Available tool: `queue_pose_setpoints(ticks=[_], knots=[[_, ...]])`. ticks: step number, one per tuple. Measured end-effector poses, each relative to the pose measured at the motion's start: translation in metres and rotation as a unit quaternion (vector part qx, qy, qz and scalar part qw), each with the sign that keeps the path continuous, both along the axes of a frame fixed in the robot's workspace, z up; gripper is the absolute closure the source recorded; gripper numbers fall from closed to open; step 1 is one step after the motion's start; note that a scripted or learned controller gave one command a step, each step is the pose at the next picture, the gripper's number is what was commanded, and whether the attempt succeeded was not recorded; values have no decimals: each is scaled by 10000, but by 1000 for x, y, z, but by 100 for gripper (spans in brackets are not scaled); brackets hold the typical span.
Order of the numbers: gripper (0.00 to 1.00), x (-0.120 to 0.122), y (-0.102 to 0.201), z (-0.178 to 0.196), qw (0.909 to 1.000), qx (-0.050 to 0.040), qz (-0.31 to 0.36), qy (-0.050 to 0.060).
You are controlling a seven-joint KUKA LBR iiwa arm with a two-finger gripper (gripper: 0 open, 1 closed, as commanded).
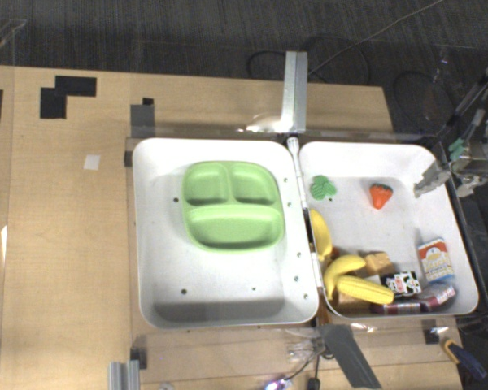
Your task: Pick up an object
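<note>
A cluster of small items crowds the near end of the right bin (439,157): bananas (350,276), a tan block (380,262), a black-and-white box (403,283), a dark tube (415,303) and a small can (433,260). Farther up the same bin lie a strawberry (380,195) and a green blob (323,188), both a little to the left of the gripper (429,181) and apart from each other. Beyond them, well to the gripper's left, the other bin (154,299) holds a green divided tray (232,204). The gripper hangs at the right bin's far right corner, near its rim, reaching in from the edge; whether it is parted or closed cannot be told, and nothing is seen between its tips. No object is picked yet. The risks, as a judgement: so close to the wall, a descent could strike the rim, and a grab into the crowded near pile could nudge neighbours or slip off the curved bananas.
</note>
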State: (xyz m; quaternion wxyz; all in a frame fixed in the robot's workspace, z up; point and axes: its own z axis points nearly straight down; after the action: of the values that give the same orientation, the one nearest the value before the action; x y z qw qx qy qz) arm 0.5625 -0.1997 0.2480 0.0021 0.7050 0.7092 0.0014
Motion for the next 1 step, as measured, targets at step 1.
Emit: queue_pose_setpoints(ticks=[1], knots=[[0,48,107,-148,9984,3,559,6]])
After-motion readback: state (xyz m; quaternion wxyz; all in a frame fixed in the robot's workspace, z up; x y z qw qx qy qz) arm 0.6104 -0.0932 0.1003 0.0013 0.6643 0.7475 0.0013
